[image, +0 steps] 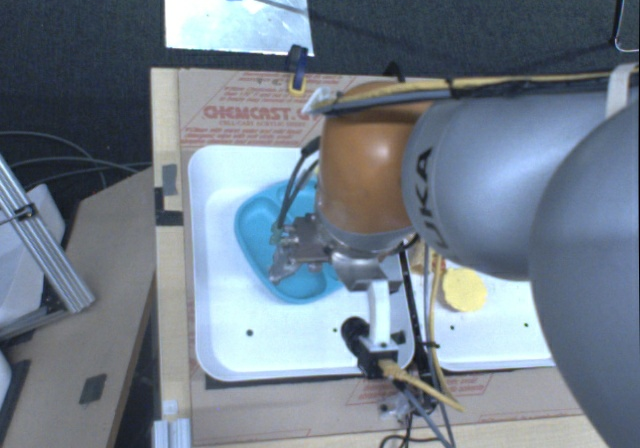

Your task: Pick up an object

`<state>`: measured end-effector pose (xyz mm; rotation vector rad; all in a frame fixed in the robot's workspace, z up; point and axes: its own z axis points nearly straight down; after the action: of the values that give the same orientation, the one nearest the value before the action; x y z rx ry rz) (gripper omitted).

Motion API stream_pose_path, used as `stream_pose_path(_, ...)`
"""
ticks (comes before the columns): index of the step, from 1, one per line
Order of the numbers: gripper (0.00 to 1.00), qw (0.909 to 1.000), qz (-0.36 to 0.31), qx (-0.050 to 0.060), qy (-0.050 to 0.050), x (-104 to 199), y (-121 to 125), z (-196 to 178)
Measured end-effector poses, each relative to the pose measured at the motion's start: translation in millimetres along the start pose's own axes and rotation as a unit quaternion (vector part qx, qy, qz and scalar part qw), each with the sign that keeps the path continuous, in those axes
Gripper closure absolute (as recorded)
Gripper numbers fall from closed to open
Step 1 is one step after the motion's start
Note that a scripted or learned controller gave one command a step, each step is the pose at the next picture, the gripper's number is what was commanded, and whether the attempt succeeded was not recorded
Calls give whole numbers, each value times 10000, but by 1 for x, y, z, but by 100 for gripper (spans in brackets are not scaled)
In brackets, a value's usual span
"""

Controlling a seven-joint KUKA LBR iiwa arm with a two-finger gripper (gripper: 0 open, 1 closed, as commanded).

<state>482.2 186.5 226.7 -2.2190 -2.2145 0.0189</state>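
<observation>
On the left stands a shallow white bin [222, 341], its near-left corner rounded and bare, with small dark holes in its floor near the front edge. A blue, rounded object [262, 226] lies on the floor of this bin, towards its back and its right side, away from the left wall. The object's right part is covered by the arm, so its full outline cannot be made out.

The arm [520, 186] comes in from the right as a thick grey link that crosses above both bins and takes up much of the right half of the view. At its end it bends downward through the orange band [365, 176], which hangs over the back right part of the left bin. Below the band sits the grey wrist flange, with dark cables running along its left side.

The gripper [290, 258] reaches out from the wrist to the left and down, and it lies right over the near right part of the blue object. Whether it touches the object cannot be told, and its state cannot be told either, because the metal parts merge with the blue behind them.

A white bracket with a black knob hangs below the wrist, over the front rim.

Further right, a yellow round object [466, 290] lies in the right bin [500, 354], partly hidden by the arm.
</observation>
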Motion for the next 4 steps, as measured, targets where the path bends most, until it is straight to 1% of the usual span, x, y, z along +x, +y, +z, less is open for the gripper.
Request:
stream_pose_path(1, 100, 10000, -6, -75, 26, 2, 5, -17)
stream_pose_path(2, 100, 10000, 2, -85, 21, -64, 5, -52)
stream_pose_path(3, 100, 9999, 11, -126, 19, -119, 33, -137)
stream_pose_path(4, 100, 9999, -40, -97, 24, -115, 31, -143)
